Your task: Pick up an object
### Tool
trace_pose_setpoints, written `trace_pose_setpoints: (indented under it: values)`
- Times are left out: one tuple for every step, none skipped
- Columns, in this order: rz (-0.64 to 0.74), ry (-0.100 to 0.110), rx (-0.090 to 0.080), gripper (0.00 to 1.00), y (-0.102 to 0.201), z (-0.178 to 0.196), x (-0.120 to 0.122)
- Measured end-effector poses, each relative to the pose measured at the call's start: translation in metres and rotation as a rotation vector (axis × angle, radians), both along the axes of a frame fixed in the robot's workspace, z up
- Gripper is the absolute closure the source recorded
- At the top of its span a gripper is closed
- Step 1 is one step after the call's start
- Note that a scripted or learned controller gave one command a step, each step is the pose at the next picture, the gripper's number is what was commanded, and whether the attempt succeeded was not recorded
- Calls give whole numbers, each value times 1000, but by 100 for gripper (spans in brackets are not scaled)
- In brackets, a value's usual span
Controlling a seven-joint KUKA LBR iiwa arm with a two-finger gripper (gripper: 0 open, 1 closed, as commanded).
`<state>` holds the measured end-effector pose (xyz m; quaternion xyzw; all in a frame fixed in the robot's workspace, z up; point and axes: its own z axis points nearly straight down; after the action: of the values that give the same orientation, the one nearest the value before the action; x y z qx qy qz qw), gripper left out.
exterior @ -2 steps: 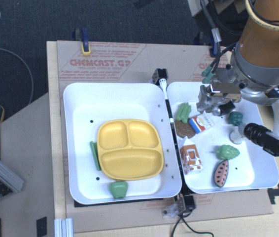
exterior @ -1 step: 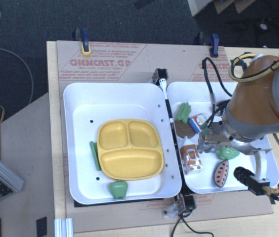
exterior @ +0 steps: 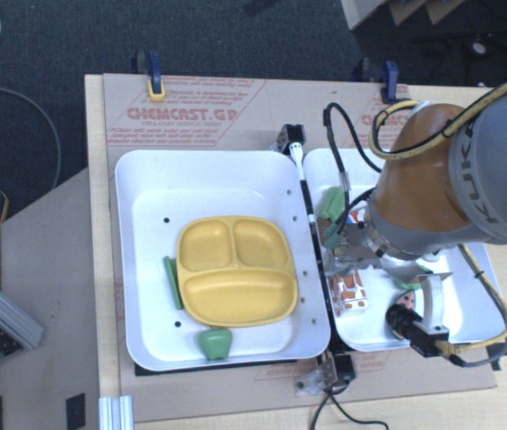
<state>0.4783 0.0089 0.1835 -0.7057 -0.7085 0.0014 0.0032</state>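
Item 1: my gripper [exterior: 339, 249]. It is low over the left side of the right bin [exterior: 468, 322], close to the wall shared by the two bins. My own wrist covers it, so I cannot tell whether it is spread or closed, or whether anything is in it.

Item 2: green piece [exterior: 332, 204]. In the right bin, against the left wall, just behind my gripper.

Item 3: orange-and-white patterned packet [exterior: 349, 291]. Lying flat in the right bin, just in front of my gripper.

Item 4: yellow divided plate [exterior: 236, 271]. It has three compartments and sits in the middle of the left bin [exterior: 133, 240].

Item 5: green stick [exterior: 173, 282]. In the left bin, lying along the plate's left edge.

Item 6: green rounded lump [exterior: 216, 342]. In the left bin, at its front wall, just beside the plate's front edge.

Item 7: my arm [exterior: 433, 186]. Orange band and grey casing, spanning the right bin from the right.

Item 8: two blue clamps [exterior: 154, 68] on the rear edge of the bench [exterior: 191, 115].
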Motion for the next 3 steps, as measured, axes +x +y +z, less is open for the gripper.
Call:
trace_pose_setpoints:
  values:
    - [4, -17, 0, 100, 68, 113, 2]
    - [-11, 2, -4, 100, -4, 27, 29]
    - [3, -14, -1, 100, 61, 81, 63]
